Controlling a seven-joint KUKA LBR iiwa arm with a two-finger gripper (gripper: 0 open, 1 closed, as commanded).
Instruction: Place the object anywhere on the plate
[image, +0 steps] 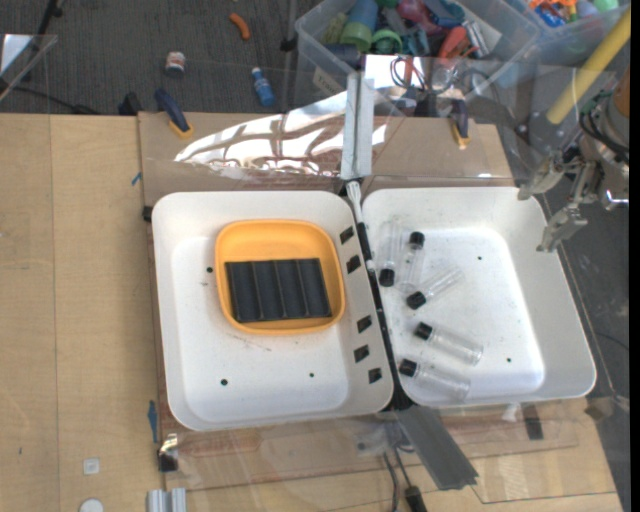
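Several vials (455, 348) lie slanted, caps mostly leftward; gripper (556, 222) state unclear.

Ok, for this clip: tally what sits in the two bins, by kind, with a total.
Clear vials with black caps, right bin: 4
Orange plate, left bin: 1
Black ribbed insert on the plate: 1
Total: 6

An orange plate (279, 240) carries a black ribbed insert (278, 290); clear vials (447, 346) have black caps; both bins (470, 215) are white, speckled dark.
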